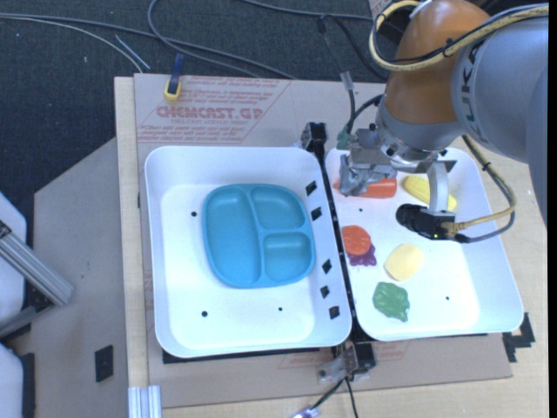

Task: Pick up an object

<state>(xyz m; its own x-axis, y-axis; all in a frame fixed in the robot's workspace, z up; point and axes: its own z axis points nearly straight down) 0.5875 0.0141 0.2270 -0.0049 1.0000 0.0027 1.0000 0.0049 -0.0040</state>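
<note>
Gripper (359,174) low over the far end of the right bin (487,307), directly above a red-orange object (381,186) lying flat with its long axis across the bin, left to right. Gripper body hides the object's left part, so whether it is clenched, released or grasping anything cannot be told. Just right of it, a yellow piece (428,190) slanting down toward the right edge. Nearer the camera: an orange round object (355,238) sitting on a purple scrap (365,255), a pale yellow lump (404,261), then a green leafy piece (391,300), all apart from one another (orange and purple touching). Left bin (174,312) holds a blue compartment tray (258,233), long axis across the bin. Both bins rest on the desk (218,103), on brown printed board.
</note>
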